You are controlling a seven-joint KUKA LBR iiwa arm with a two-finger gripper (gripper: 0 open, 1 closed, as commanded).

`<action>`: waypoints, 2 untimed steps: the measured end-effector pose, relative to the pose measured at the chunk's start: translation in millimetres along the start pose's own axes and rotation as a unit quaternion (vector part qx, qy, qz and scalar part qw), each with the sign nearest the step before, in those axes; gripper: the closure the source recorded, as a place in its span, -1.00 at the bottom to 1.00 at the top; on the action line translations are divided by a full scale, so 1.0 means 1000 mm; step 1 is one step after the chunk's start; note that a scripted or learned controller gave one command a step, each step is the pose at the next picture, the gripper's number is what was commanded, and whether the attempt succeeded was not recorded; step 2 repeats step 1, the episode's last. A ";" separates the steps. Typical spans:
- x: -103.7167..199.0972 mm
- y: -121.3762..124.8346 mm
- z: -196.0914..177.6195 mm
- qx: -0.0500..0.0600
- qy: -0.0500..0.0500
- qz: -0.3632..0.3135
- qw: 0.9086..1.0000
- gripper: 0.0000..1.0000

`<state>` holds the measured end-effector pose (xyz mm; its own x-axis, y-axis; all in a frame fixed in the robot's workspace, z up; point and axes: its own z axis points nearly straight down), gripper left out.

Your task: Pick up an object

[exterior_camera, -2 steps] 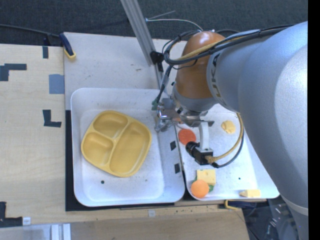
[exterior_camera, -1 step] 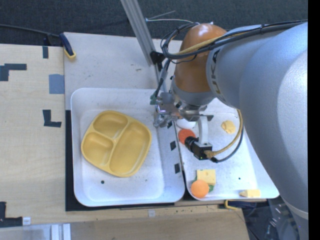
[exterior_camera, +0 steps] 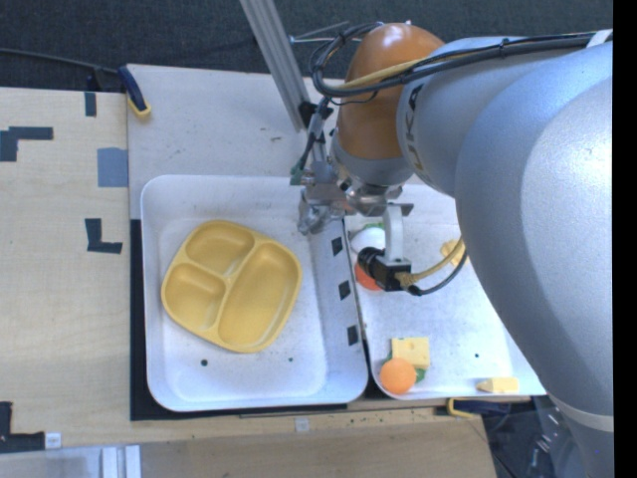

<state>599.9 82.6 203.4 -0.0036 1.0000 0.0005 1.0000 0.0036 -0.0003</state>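
Note:
My gripper [exterior_camera: 317, 215] hangs under the orange wrist band, above the top end of the divider between the two bins. A yellow divided plate [exterior_camera: 232, 284] lies in the left bin [exterior_camera: 164, 366], down and left of the gripper. In the right bin [exterior_camera: 468, 342] a small red-orange item [exterior_camera: 366, 279] sits just below the gripper, partly hidden by a black part of the tool. A white and green item [exterior_camera: 366, 235] lies beside it. An orange ball [exterior_camera: 398, 375] and a yellow block [exterior_camera: 410, 351] rest near the front edge.
A thin yellow piece [exterior_camera: 498, 385] lies at the right bin's front right corner, and a curved yellow item [exterior_camera: 453, 257] shows by the arm. The grey arm covers most of the right bin. A metal post [exterior_camera: 271, 38] rises behind the bins.

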 end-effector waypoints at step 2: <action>-0.036 -0.045 0.016 0.003 -0.002 0.003 1.000 1.00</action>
